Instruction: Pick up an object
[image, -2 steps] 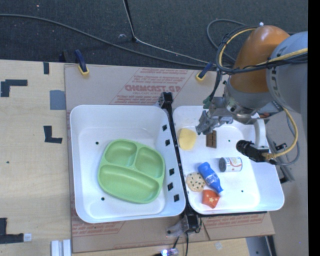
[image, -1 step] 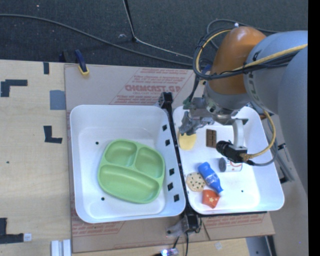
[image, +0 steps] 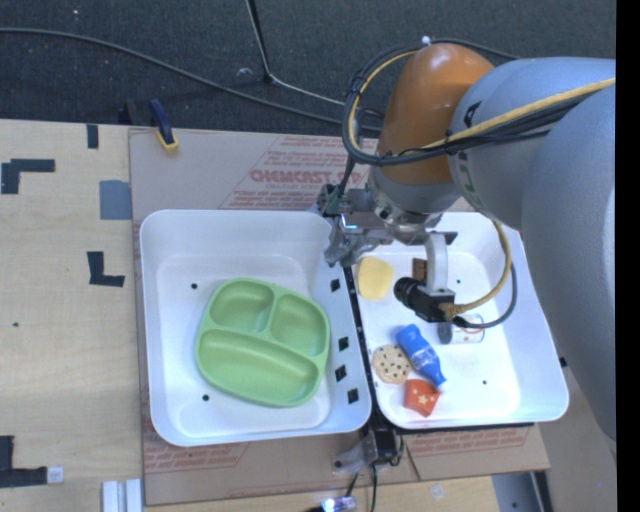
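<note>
Smooth green plate (image: 264, 343) (three compartments), round speckled cookie (image: 390, 364).

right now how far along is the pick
Done: nothing looks lifted yet. The yellow piece, cookie, blue piece and red piece all lie in the right bin, and the plate lies in the left bin.
In hand: the gripper hangs by the divider, near the yellow piece.
Left: the grasp and the lift.

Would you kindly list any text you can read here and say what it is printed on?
"CHEMCAST", in red, on the brown sheet; any letters after it are unclear.
Smaller red lines near it and along the sheet's front edge: too blurred to read.
</note>
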